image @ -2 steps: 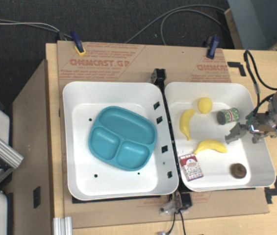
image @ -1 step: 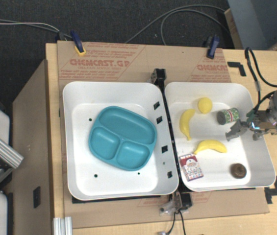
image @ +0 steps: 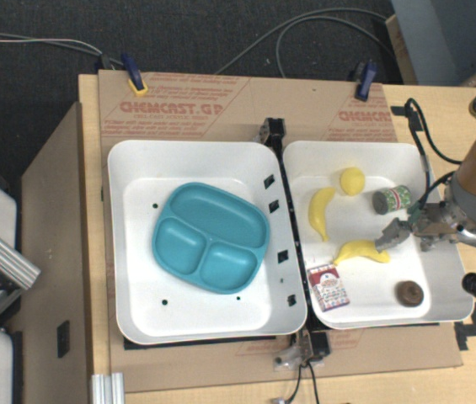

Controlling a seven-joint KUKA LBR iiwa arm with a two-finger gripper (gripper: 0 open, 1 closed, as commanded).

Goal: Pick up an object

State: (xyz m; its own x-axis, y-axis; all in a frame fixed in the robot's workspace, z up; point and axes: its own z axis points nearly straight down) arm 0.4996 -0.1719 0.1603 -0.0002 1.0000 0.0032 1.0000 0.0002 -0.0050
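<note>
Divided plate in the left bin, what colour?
Teal blue. The divided plate in the left bin shows plainly in the camera view.

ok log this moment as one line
stage: approach | end effector: low in right bin, beside yellow banana | holding: nothing seen | left bin: teal divided plate

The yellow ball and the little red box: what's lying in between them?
In the camera view, two bananas lie between the yellow ball and the red box: a curved banana nearer the ball, and another banana lower, by the gripper.
</note>
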